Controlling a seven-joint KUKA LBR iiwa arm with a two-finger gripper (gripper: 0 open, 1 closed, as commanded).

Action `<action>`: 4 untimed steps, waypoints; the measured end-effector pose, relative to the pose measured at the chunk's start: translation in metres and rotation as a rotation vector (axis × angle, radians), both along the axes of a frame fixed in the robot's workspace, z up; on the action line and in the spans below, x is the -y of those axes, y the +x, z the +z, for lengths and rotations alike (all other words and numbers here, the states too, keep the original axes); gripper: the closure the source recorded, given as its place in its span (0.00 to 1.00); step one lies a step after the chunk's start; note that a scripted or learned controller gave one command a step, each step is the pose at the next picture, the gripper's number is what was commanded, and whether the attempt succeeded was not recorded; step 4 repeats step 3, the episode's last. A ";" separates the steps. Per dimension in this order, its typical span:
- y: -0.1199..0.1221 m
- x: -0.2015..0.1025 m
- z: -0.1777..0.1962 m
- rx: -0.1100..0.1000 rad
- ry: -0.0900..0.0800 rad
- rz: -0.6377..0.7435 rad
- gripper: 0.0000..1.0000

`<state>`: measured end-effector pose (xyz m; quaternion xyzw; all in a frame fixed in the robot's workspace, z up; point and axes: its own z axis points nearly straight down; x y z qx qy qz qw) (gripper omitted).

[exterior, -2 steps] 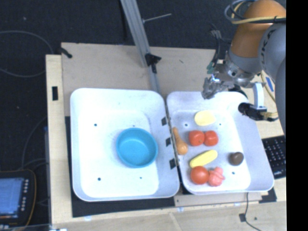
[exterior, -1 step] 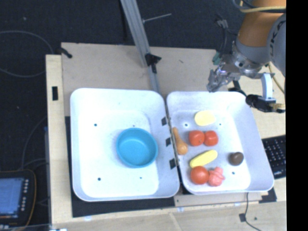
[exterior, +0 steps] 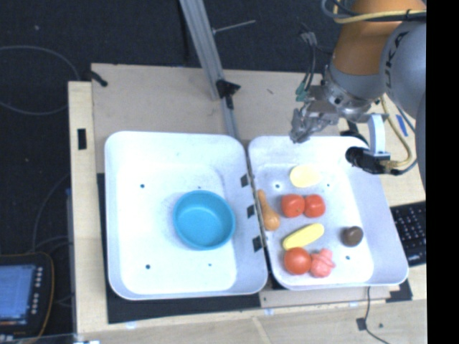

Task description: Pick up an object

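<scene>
White bins sit side by side on the bench, seen from the overhead camera. Left bin has one blue bowl. Right bin carries all the pick candidates: pale yellow disc, two red tomatoes touching each other, orange carrot along the left wall, yellow banana-like piece, another red tomato touching a pink lumpy item, and a dark brown round piece off to the right.

Step, as judged: approach, pre-grasp. Nothing lifted; every object is lying in the bin.

Hand hangs over the far rim of the right bin, just beyond the pale yellow disc and apart from it. Nothing is visible between its fingers and it touches no object. Finger spread: cannot tell, the tips are a blurred dark cluster against the rim.

Next move likely calls for a shift toward the near side, over a chosen object, then a straight descent. The disc is nearest but looks flat, so a poor grip is likely. The tomato pair risks a double contact. The brown piece is well isolated.
</scene>
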<state>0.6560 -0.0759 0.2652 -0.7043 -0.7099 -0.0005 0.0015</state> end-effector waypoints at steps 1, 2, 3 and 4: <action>-0.023 -0.054 0.006 0.000 0.000 0.001 1.00; -0.049 -0.104 -0.009 -0.003 -0.002 0.000 1.00; -0.069 -0.146 -0.004 -0.004 0.000 0.002 1.00; -0.069 -0.146 -0.004 -0.004 0.000 0.002 1.00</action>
